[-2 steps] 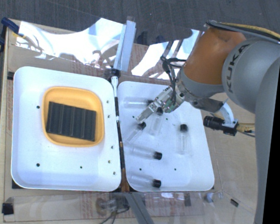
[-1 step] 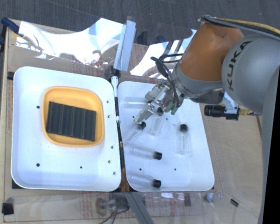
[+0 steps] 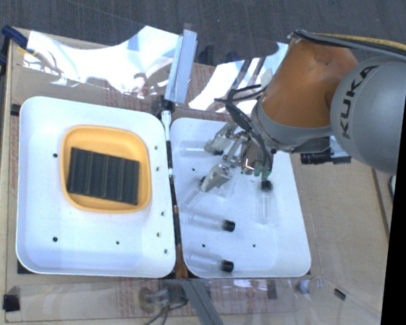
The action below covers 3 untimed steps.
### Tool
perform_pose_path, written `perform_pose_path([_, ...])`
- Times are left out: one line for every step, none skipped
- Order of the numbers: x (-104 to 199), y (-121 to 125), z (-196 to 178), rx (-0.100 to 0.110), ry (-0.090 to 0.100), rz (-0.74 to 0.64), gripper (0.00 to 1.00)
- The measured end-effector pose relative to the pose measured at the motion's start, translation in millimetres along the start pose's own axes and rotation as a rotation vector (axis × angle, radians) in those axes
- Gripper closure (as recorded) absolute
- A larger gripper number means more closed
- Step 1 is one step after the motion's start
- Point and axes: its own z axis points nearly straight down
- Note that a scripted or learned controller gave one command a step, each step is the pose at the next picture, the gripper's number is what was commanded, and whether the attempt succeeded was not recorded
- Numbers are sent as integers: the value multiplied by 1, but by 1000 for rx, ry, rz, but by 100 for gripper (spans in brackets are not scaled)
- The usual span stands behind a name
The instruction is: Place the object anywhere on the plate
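Pick-up stage: gripper (image 3: 216, 176) hangs low in the right bin (image 3: 292, 241) among clear vials (image 3: 211, 222), can't tell if it's grasping. Plate (image 3: 105, 169) waits; next needs a lift across.

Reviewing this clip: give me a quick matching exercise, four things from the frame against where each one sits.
Things:
1. yellow plate
2. gripper
3. capped clear tube
4. metal bar

Places:
A. above the right bin's upper half
B. upright behind the bins, at their junction
C. in the left bin
D. lying in the right bin, lower middle

Pairs: 1-C, 2-A, 3-D, 4-B
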Motion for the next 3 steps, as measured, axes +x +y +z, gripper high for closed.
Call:
perform_pose_path([-6, -48, 34, 0, 0, -198, 0])
perform_pose_path([30, -57, 4, 0, -2, -428, 0])
perform_pose_path([55, -90, 20, 0, -1, -729, 0])
